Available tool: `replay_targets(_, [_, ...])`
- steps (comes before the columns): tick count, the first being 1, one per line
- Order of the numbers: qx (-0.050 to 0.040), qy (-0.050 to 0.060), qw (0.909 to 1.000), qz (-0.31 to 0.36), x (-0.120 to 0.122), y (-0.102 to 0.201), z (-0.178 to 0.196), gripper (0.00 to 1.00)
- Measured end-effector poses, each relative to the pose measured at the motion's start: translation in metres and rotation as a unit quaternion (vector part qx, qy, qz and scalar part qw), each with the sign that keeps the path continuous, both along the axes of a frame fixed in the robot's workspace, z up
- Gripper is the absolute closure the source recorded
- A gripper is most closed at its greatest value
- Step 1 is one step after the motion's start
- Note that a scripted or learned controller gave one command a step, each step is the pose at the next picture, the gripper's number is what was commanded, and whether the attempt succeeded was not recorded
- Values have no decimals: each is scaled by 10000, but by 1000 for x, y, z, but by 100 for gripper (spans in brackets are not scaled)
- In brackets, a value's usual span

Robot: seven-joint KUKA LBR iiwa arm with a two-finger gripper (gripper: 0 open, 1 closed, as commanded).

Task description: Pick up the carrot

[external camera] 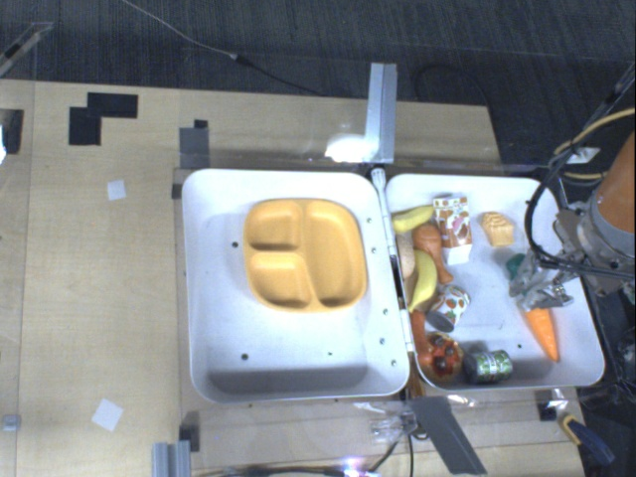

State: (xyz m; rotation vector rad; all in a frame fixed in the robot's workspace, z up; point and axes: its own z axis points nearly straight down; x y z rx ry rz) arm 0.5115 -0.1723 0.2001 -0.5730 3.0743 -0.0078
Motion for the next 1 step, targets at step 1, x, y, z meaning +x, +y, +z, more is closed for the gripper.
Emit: replay_targets(1, [-30, 13, 9744, 2247, -6, 26, -110, 100])
